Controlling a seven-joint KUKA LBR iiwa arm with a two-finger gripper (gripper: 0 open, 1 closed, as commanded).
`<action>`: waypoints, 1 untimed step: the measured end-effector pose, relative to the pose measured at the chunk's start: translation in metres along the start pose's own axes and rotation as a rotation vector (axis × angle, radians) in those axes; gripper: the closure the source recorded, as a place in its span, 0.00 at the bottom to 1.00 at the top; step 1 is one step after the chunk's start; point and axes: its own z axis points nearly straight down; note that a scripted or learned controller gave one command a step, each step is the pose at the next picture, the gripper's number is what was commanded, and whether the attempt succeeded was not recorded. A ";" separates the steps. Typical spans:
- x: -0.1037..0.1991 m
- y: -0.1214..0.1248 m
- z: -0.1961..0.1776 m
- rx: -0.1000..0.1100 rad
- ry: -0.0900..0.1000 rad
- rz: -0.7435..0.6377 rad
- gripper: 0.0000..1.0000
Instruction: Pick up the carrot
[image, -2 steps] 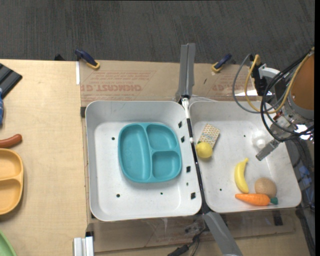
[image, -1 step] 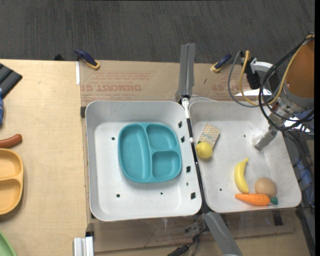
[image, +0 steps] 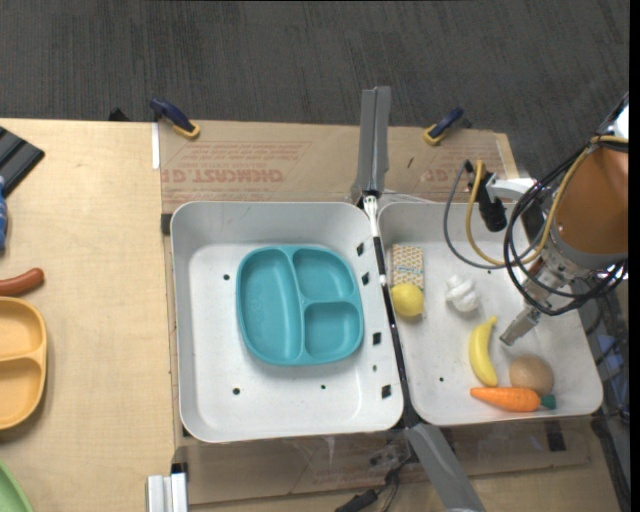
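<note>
Where tapered orange carrot (image: 506, 398) lies by smooth curved banana (image: 483, 352), fingers' (image: 519, 327) state unclear.

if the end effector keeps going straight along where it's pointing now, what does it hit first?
Probably the banana. The end effector angles down toward the view's lower left, with its tip just right of the banana's upper end. The carrot lies lower, off that line. Height above the bin is unclear, so it might reach the bin floor instead.
</note>
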 end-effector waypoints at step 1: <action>-0.044 0.020 -0.086 0.001 0.003 -0.075 0.00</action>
